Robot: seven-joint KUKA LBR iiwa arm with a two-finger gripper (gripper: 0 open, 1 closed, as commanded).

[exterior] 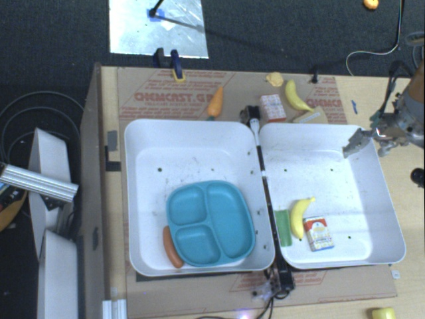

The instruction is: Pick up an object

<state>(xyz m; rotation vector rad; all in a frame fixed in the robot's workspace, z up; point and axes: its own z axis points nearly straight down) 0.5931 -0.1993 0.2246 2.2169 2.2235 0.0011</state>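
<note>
In the right bin (372, 198) a yellow banana (300, 214) lies near the front left, beside a green block (283, 227) and a small red and white box (319, 234). The left bin (143, 178) holds a blue divided plate (210, 222) with an orange-brown sausage (172, 247) along its left edge. My gripper (358, 142) hangs at the right bin's far right rim, well away from the banana group. A dark finger points left and down toward the bin, with nothing visibly in it.
Behind the bins on the cardboard lie a carrot (214, 103), a small box (273, 107), a second banana (295, 96) and a yellow lump (274, 79). A blue clamp (174, 61) stands at the back. Metal parts and cables sit off the bench's left side.
</note>
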